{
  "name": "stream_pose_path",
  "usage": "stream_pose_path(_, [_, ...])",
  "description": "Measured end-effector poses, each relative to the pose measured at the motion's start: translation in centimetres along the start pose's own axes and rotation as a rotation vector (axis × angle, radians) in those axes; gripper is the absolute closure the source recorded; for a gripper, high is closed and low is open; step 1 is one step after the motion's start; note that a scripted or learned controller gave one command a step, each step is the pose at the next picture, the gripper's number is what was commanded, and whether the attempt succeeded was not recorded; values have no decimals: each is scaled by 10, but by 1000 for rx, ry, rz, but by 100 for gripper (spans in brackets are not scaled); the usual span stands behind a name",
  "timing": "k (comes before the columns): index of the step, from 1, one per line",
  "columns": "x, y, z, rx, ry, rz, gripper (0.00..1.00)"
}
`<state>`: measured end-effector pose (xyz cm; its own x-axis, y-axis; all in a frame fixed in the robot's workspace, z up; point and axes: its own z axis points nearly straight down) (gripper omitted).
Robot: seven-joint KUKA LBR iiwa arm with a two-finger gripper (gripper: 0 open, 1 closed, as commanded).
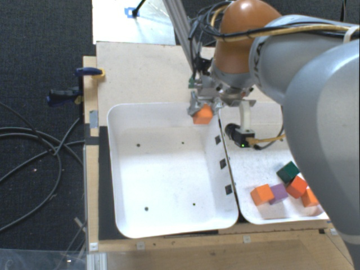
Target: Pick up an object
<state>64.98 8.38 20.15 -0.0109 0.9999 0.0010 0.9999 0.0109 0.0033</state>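
Nearest you, right bin [281,215]: orange cube [261,194], purple cube [279,193], green block [288,171] (clustered, touching). Left bin [129,207] beside it on the worktop [140,72]. Farthest: gripper [203,110], jaws clamped on an orange block [202,115] above the left bin's far right corner.

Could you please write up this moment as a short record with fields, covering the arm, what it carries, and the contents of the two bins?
arm: grey KUKA arm reaching in from the right, its gripper over the far edge of the left bin
held object: orange block between the fingers, lifted above the bin floor
left bin: white, a few dark specks on its floor
right bin: orange cube, purple cube, dark green block, two more orange blocks beside it
bench edge: blue clamp at left
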Motion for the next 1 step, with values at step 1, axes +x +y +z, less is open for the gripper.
stream_pose_path(1, [9,-10,12,4,-1,5,100])
